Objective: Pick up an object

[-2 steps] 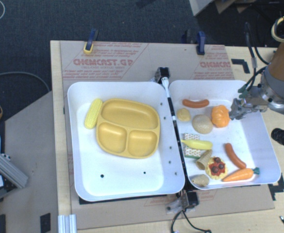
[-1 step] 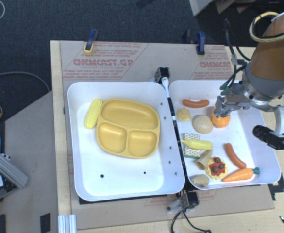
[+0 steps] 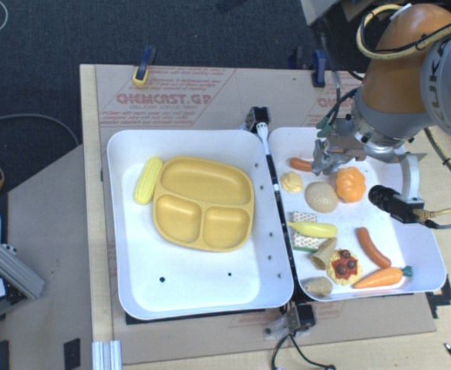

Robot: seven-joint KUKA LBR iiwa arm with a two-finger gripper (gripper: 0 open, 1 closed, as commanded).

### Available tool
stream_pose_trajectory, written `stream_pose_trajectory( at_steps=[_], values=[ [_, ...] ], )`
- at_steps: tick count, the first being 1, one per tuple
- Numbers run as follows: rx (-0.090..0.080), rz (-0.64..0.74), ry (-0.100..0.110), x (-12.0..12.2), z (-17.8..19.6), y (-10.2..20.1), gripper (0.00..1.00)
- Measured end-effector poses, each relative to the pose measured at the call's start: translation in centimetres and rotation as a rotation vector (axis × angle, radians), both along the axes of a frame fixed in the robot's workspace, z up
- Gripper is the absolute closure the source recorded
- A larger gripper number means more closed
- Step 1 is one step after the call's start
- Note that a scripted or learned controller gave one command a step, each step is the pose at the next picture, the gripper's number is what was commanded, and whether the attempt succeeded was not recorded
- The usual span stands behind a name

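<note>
From where I stand, the pincer (image 3: 324, 160) hangs low over the far end of the right bin (image 3: 429, 241), just above a small beige round piece (image 3: 321, 197) and beside an orange pumpkin-like toy (image 3: 350, 184). I cannot tell whether it is wide or narrow; the wrist hides it, and I see nothing between its tips.

The nearest candidates look like toy food, so I judge them light and stiff, probably hollow plastic, with a smooth skin that may slip. The beige round piece, lying between a small yellowish lump (image 3: 291, 182) and the pumpkin, would best be taken across its middle, though it may roll out from a poor squeeze. The pumpkin's ribs might give better purchase. A small orange-red stick (image 3: 302, 163) lies touching or nearly under the pincer; thin things like that want a grip across the short way.

Further down the bin lie a sausage (image 3: 372, 247), a carrot (image 3: 379, 277) and a banana-like piece (image 3: 313, 228), crowded enough that neighbours may get nudged.

In the left bin (image 3: 125, 206) rest a yellow divided tray (image 3: 203, 203) and a corn cob (image 3: 148, 179).
</note>
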State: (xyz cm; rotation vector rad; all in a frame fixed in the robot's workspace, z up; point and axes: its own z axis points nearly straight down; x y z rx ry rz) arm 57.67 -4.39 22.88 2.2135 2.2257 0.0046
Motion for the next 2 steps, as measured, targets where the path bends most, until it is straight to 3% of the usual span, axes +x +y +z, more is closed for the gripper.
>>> stream_pose_trajectory(
  at_steps=[2],
  values=[
    [-0.001, -0.003, 0.001, 2.4, -0.7, 10.7, 1.00]
  ],
)
